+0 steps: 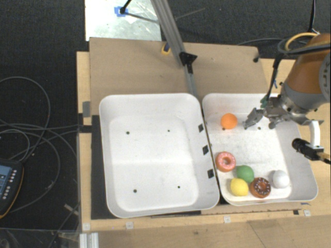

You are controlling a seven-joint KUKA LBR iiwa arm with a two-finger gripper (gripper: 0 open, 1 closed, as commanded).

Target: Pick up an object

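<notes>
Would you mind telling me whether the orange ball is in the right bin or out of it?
In. The orange ball rests on the floor of the right bin, near its far left corner, apart from the gripper.

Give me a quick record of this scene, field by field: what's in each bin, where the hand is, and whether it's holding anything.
left bin: no objects seen inside
right bin: six items
far item: orange ball, alone
near cluster: pink donut, green ball, yellow ball, chocolate donut, white ball
hand: over right bin, beside orange ball
held: nothing visible between fingers
</notes>
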